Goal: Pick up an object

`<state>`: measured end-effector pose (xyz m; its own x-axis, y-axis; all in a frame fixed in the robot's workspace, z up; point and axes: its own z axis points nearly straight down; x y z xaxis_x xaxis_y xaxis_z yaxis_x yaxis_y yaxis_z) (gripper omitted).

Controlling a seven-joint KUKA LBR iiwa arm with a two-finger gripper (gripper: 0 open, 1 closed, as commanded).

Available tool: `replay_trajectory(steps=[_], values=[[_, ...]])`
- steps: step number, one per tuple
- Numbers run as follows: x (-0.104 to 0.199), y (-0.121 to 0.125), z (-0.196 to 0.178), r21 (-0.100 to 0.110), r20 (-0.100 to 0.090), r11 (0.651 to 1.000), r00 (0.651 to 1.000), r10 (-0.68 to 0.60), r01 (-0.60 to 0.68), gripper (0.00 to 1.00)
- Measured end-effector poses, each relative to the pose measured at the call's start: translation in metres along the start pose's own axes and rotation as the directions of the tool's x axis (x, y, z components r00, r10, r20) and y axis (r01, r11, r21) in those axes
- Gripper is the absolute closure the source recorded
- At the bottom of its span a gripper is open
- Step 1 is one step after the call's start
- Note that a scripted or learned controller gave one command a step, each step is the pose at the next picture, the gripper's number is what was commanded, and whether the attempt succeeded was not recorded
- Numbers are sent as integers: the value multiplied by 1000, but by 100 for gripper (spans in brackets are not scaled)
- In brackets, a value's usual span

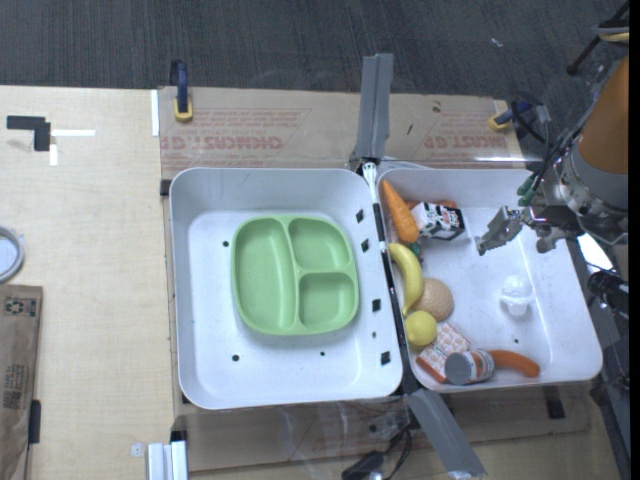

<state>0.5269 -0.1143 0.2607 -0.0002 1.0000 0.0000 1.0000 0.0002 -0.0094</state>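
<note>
So my claw (518, 230) is hanging over the right bin (585, 313) with nothing in it, fingers spread open as far as I can judge, probably just lining up a pick; closest thing is a small white object (515, 296) right below it; further off toward the bin's left wall everything's piled together: one banana (407, 273), one lemon (420, 327), two carrots (400, 211), one can (467, 366), one black-and-white carton (438, 219); farthest is one green divided plate (296, 274) alone in the left bin (190, 298), well apart.
</note>
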Motion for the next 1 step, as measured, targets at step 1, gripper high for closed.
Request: replay_trajectory(steps=[1], values=[[5,51,92,1,0,991,991,134,-134,0]])
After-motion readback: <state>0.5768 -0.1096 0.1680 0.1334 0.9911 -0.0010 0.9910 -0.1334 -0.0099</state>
